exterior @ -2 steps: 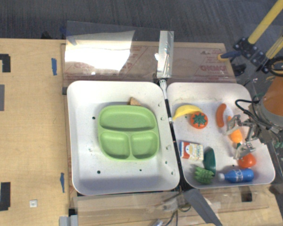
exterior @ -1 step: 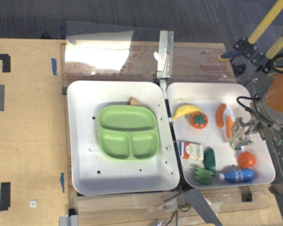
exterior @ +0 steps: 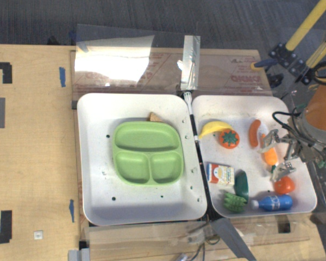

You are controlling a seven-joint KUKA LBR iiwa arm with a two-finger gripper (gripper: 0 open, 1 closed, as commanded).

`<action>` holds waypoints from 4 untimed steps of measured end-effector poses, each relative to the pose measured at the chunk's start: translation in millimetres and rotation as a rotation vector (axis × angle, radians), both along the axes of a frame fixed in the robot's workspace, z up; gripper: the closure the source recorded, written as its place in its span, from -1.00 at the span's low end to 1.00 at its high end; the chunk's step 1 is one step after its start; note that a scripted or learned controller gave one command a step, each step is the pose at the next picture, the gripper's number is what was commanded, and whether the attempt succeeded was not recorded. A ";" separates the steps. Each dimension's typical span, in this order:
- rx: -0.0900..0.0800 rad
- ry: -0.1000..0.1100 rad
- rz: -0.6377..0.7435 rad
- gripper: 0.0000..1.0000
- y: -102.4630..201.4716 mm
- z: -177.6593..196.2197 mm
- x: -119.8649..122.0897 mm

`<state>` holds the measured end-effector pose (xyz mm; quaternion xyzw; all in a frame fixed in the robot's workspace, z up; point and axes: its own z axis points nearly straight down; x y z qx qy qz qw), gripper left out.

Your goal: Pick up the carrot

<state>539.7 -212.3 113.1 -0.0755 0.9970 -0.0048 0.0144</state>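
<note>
The two-finger metal gripper [exterior: 277, 154] is over the right shallow white bin [exterior: 244, 105], with its fingers spread apart on both sides of the small orange carrot [exterior: 270, 156], which lies near the bin's right wall, between a red sausage [exterior: 254, 132] and a round red-orange tomato [exterior: 284, 185]

plate [exterior: 148, 152] in left bin [exterior: 92, 162] | right bin [exterior: 244, 106]: banana [exterior: 215, 128] left of tomato [exterior: 229, 138], carton [exterior: 220, 173] below, bottle [exterior: 275, 203] at front | bins side by side on table [exterior: 30, 145]
</note>
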 end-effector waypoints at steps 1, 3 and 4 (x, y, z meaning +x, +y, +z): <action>0.004 0.017 -0.025 -1.00 21.5 -23.4 -9.8; 0.008 0.017 -0.025 1.00 72.6 48.2 -14.2; 0.004 0.021 0.260 1.00 116.6 80.7 17.6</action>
